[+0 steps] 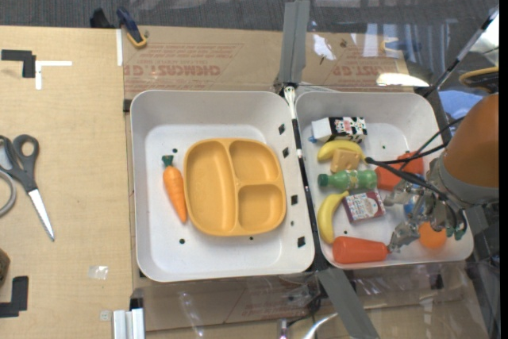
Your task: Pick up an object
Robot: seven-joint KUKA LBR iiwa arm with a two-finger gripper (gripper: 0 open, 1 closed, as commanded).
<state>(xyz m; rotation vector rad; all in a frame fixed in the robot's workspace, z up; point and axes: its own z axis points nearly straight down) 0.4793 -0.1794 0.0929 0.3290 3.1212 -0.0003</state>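
Objects for picking sit in the right white plastic bin (429,109), right half of frame. Contents: small black-and-white carton (341,127) at the bin's upper middle; yellow plastic banana (340,149) just below it, beside a tan bread-like piece (347,161); green plastic bottle (348,179) lying on its side mid-bin; second yellow banana (326,217) curving down the bin's left side; small dark red packet (364,206) just right of that banana; red-orange oblong toy (360,249) along the bin's lower edge; another red-orange piece (394,173) toward the right, partly hidden by cables; round orange ball-like fruit (432,237) at lower right.

Gripper (406,234) is low inside the right bin, lower right of frame, between the red packet and the orange fruit, just above the red-orange oblong toy. Fingers: cluttered by metal parts and cables, cannot tell if spread or closed, nothing clearly seen between them. Grey arm with orange band (476,147) enters from the right edge.

Left white bin (151,194) at centre holds a yellow three-compartment plastic plate (235,186) and an orange toy carrot with green top (175,188) just left of the plate, apart from it.

Wooden tabletop (63,147) at left carries grey-handled scissors (30,179) near the left edge.
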